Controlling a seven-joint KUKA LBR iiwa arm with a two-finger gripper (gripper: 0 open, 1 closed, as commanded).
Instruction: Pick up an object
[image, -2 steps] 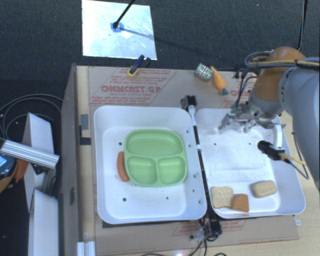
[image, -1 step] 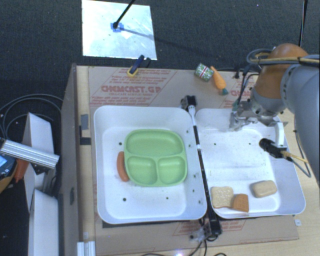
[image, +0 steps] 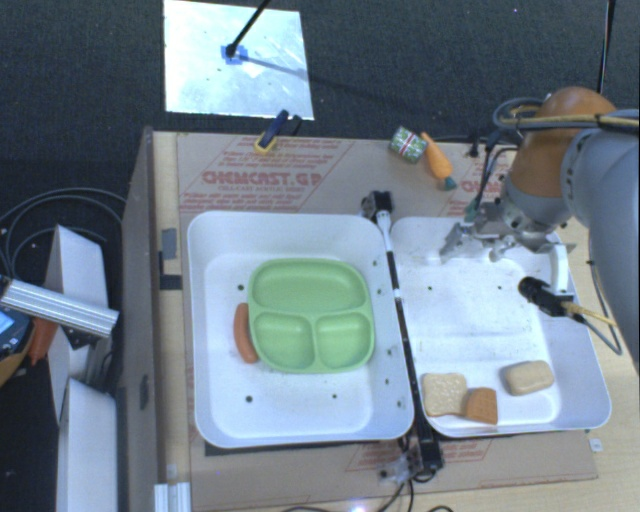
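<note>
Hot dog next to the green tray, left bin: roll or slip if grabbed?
The hot dog looks cylindrical, so it may roll sideways if nudged. It appears smooth and narrow, so it could slip. It lies against the green tray, leaving little room on that side.

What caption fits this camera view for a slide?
Gripper poised over right bin holding three food pieces; green tray in left bin.

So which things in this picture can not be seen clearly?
- Gripper: small and blurred in the camera view; finger state unreadable.
- Hot dog: its right side hidden by the green plate.
- Arm: cut off by the right edge.
- Small can behind the bins: label too small.
</note>
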